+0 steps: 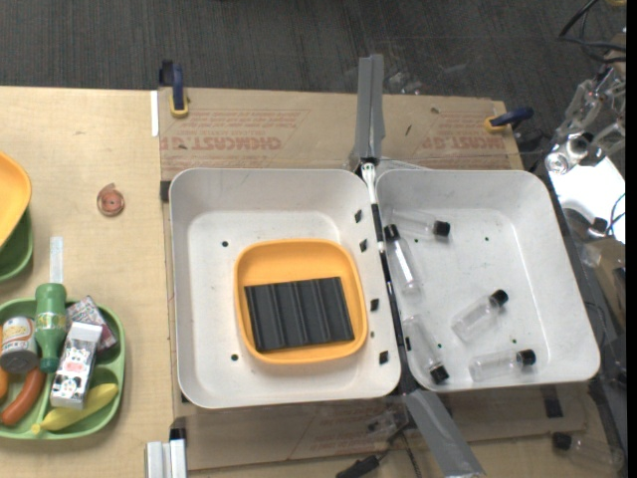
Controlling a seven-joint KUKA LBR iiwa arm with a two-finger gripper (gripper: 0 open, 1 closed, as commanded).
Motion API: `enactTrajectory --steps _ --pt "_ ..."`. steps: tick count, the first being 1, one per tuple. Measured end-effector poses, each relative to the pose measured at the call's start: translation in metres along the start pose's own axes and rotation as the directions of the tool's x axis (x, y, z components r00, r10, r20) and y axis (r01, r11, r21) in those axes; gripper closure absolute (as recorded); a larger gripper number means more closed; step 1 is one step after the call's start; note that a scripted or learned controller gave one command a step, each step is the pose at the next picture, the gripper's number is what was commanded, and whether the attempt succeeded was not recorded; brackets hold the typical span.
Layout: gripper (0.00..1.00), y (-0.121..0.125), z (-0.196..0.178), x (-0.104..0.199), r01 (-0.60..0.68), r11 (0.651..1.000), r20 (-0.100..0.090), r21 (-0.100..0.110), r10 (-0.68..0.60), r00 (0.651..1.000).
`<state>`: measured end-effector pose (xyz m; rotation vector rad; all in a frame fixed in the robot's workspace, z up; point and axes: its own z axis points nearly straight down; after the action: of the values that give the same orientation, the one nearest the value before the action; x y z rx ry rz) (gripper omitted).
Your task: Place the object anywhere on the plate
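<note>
The orange plate (299, 252) sits in the middle of the left bin (199, 267) with a black ridged block (299, 313) on it. Little clear bottles (478, 315) lie in the right bin (557, 267). The gripper (582, 132) is past that bin's far right corner, well apart from them. I cannot tell if it is open or closed.

Dark grey carpet-looking floor (299, 18) runs along the top. Below it there's a light wooden bench (90, 147) with a sheet of brown cardboard (269, 132) held by blue-and-yellow clamps (175, 90). Lighting's even, no harsh shadows.
</note>
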<state>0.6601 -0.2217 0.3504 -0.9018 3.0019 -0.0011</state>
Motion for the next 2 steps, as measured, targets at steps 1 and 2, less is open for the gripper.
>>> enactTrajectory --steps 1,2 --pt "1.00 0.000 -0.092 -0.001 0.219 0.976 0.000 -0.001 -0.219 0.976" --pt "1.00 0.045 0.162 -0.028 0.408 0.913 0.000 -0.004 -0.408 0.913"
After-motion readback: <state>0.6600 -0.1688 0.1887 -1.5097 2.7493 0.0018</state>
